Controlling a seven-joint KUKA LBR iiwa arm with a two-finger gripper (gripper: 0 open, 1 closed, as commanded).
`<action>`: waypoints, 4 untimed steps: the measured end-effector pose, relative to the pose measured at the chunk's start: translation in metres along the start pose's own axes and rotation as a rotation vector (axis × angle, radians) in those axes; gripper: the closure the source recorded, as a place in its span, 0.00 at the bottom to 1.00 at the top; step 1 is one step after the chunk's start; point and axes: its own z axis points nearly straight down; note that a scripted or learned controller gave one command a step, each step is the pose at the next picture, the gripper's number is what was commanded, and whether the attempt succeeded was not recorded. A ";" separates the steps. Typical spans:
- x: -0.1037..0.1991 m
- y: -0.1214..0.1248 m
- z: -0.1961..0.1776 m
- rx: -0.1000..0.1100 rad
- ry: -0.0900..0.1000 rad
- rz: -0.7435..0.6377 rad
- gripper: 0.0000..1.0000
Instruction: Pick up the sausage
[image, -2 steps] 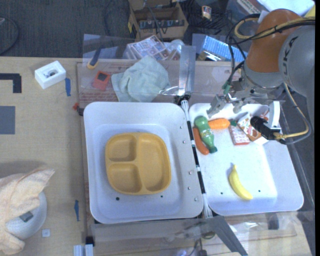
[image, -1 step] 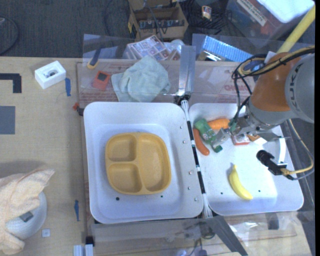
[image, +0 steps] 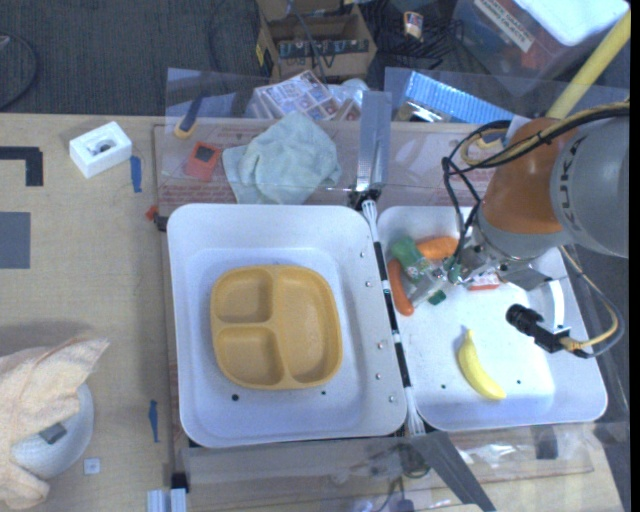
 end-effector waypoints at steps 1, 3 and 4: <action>-0.041 -0.043 0.000 0.001 0.001 0.374 0.00; -0.044 0.031 0.001 0.030 -0.020 0.171 0.00; -0.017 0.002 0.000 0.007 -0.012 -0.022 0.00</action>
